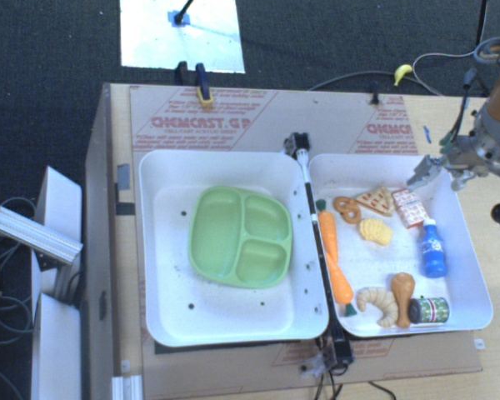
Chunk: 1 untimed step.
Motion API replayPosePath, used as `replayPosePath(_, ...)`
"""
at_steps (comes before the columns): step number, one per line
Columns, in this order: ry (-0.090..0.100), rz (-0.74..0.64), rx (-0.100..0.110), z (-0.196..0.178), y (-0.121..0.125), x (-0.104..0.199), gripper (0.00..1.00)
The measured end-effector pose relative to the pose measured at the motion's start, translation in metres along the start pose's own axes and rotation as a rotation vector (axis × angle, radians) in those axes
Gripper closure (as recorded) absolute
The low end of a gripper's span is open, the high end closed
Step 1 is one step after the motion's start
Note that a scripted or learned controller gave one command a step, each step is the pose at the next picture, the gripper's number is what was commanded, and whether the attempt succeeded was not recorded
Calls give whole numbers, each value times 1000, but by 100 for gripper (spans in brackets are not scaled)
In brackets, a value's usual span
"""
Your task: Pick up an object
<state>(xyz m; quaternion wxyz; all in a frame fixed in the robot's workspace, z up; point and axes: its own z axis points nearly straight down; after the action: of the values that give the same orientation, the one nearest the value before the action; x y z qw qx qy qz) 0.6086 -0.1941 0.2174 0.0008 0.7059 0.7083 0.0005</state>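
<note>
The objects for picking are all lying in the right bin (475,294). Along its left wall a toy carrot (334,257) is stretching from the upper part of the bin toward the lower edge, green top pointing away from the camera. Beside the carrot's upper end a small brown pretzel (347,209) is sitting, touching a tan wedge that looks like a cracker or pizza slice (376,200). Just right of that wedge a small red-and-white packet (408,207) is lying, and below the wedge a yellow ridged piece, perhaps corn or pasta (376,232), is resting. A blue bottle with a white cap (433,250) is lying near the right wall. Near the bottom edge a pale croissant-like piece (378,302), a brown drumstick (402,295) and a small dark can on its side (429,310) are sitting close together.

The end effector (437,167) is hanging over the upper right corner of this bin, above and apart from the packet; I cannot tell how it is set, and nothing is visible in it. The grey arm (496,132) is reaching in from the right.

The left bin (171,323) is holding a light green divided plate (240,236). Both bins are sitting on a surface covered with printed cardboard (233,119).
</note>
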Motion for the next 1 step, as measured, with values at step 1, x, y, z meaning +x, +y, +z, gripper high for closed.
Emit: replayPosePath(1, -7, -1, -12, 118, -20, -13, 0)
